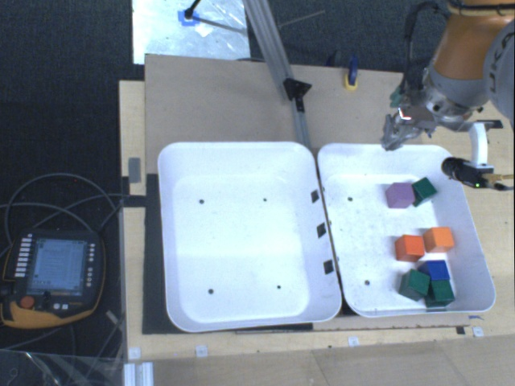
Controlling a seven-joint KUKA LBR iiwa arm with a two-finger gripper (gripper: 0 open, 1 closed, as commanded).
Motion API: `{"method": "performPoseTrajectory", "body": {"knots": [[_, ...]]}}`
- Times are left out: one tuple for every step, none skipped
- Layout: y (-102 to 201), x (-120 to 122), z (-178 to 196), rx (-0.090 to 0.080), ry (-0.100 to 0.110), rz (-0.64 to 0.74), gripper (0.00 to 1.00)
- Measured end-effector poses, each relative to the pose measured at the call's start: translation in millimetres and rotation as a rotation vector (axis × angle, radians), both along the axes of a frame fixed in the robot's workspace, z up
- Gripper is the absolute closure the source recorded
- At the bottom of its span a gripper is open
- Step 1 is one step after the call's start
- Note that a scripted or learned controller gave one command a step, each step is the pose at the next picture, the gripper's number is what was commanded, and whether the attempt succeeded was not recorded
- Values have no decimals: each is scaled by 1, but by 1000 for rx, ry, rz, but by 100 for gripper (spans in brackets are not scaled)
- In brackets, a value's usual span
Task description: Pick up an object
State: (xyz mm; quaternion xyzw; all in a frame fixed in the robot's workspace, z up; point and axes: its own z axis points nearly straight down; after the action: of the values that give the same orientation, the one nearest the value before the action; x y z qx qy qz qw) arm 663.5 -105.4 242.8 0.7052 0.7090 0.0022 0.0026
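Note:
The right bin (pixel 354 240) holds several small blocks. A purple block (pixel 399 195) and a green block (pixel 424 190) lie side by side near its back. Two orange blocks (pixel 409 247) (pixel 439 238) sit further forward, and a blue block (pixel 436 270) with two dark green blocks (pixel 417 283) (pixel 440 293) rests in the front right corner. My gripper (pixel 394 138) hangs over the back rim of the right bin, above and behind the purple block, with nothing seen between its fingers.
The left bin (pixel 237 232) lies beside the right one, with a shared divider wall (pixel 322 227). A metal pole (pixel 273 47) slants in from the back. A teach pendant (pixel 55 276) with cables lies at the far left, off the bench.

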Motion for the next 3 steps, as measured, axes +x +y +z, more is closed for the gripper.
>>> {"method": "performPoseTrajectory", "body": {"knots": [[0,2,55,0,-2,0,100],[39,-27,50,2,6,2,100],[85,-47,28,2,8,3,100]]}}
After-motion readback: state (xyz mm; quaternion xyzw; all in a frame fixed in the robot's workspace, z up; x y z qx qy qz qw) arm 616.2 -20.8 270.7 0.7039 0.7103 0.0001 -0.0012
